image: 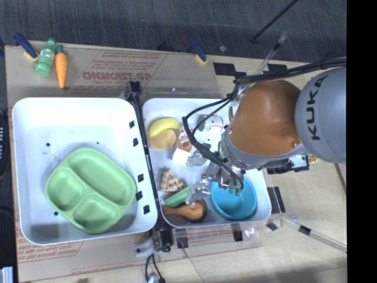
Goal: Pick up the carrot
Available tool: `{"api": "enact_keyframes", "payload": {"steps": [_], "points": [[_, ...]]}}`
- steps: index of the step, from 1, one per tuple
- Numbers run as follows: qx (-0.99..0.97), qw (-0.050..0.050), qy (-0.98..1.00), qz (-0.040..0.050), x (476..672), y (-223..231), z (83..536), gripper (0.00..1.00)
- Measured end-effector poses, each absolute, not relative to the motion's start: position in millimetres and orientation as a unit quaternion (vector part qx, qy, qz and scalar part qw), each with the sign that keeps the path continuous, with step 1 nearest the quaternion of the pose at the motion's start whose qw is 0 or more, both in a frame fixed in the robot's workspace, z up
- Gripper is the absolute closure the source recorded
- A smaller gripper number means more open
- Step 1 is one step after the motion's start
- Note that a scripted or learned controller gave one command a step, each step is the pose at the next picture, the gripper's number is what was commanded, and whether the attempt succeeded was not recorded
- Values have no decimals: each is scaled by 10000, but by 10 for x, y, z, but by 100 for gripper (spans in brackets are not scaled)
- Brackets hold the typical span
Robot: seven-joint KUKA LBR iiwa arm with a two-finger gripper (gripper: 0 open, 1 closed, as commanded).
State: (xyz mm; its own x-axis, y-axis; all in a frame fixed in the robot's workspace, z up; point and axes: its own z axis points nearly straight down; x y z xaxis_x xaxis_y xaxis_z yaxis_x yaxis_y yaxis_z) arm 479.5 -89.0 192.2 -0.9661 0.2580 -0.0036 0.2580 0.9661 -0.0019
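An orange carrot (pixel 60 68) with a green top lies on the cardboard behind the left bin, outside both bins, at the far left of the bench. My gripper (pixel 222 183) is far from it, low in the right bin (pixel 207 106). It hangs over the left rim of a blue bowl (pixel 237 203), beside a green piece (pixel 177 196). The orange-banded wrist (pixel 265 119) covers the right bin's back right part and much of the gripper.
A green bottle (pixel 45 58) lies touching the carrot's left side. The left bin (pixel 29 117) holds a green divided plate (pixel 89 188). The right bin holds a yellow fruit (pixel 164 132), a small white and red item (pixel 184 146), a beige piece (pixel 169 181) and a brown item (pixel 187 211).
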Motion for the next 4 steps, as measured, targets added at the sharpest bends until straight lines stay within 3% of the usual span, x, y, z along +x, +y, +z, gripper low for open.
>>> {"api": "enact_keyframes", "payload": {"steps": [1,2,3,4], "points": [[988,25,9951,-39,4776,-1763,2683,0],[-1203,-5,9927,-10,4780,-1279,2357,0],[-2697,11,9629,-13,4865,-1224,2423,0],[-3817,-19,9243,7,4842,-1259,1990,0]]}}
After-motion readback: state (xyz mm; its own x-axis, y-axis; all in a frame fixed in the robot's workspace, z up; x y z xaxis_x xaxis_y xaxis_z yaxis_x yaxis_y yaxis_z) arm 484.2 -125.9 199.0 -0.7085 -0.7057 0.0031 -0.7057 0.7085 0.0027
